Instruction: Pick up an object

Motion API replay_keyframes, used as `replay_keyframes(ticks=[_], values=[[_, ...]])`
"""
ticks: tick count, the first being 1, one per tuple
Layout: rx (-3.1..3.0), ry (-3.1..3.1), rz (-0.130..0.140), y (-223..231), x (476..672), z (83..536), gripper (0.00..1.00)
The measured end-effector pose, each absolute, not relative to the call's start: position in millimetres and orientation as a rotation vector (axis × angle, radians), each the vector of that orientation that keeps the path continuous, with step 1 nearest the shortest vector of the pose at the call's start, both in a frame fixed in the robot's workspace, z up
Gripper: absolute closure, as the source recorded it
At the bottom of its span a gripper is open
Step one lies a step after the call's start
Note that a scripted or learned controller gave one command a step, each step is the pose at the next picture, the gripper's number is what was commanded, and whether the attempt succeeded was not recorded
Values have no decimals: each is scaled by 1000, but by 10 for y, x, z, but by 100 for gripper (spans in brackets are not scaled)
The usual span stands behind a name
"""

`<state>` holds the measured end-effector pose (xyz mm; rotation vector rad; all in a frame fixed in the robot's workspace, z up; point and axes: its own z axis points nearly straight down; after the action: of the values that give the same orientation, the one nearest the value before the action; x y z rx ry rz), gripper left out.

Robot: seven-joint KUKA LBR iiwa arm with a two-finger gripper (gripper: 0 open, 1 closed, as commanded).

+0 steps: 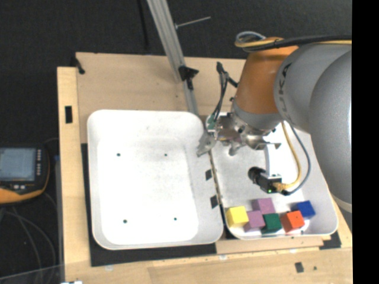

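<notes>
Several small blocks lie in a cluster at the front of the right bin (235,179): a yellow block (238,216), a purple block (260,210), a green block (272,223), an orange block (293,220) and a blue block (305,208). My gripper (228,139) hangs under the orange-banded wrist over the back left part of that bin, close to the wall shared with the left bin. It is well behind the blocks and apart from them. The wrist hides much of the gripper from above.
The left bin (142,113) is a plain white tray beside the right one. A slanted metal rail (170,40) comes down from the top to the bins' back edge. A black cable end with a green light (263,181) hangs over the right bin. A handheld pendant (21,169) lies off the bench at left.
</notes>
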<state>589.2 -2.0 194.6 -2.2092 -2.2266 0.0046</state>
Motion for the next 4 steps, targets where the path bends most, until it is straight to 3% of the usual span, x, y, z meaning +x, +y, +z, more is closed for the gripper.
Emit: replay_keyframes(ticks=[1, 2, 3, 4], values=[[-2223, -2217, 4, -78, 5404, 1963, 0], [-2225, -2229, -11, -267, 4965, 3202, 0], [-2217, -2235, -15, 366, 4850, 4312, 0], [-2226, -2218, 4, -34, 4845, 3802, 0]])
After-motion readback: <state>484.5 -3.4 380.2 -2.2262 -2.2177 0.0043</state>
